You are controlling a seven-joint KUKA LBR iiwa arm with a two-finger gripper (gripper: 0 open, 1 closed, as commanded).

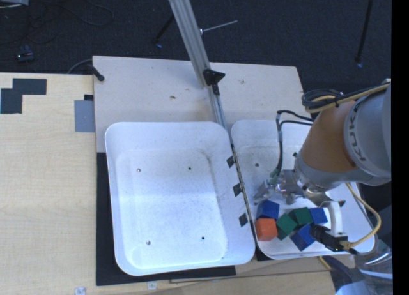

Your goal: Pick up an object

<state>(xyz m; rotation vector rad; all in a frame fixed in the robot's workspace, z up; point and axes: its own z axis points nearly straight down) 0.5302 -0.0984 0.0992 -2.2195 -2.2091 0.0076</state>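
The two bins are white: the left bin [169, 198] has a few small dark dots on its floor, and the right bin [255, 147] too. In the right bin lie an orange block [266, 228], a green block [293, 219] and blue blocks [269, 209] (one is darker). The arm [348, 140] is grey with an orange band. The bench [45, 179] is pale wood colour.

Blocks [291, 222] clustered in right bin [255, 140], left bin [166, 198] beside it
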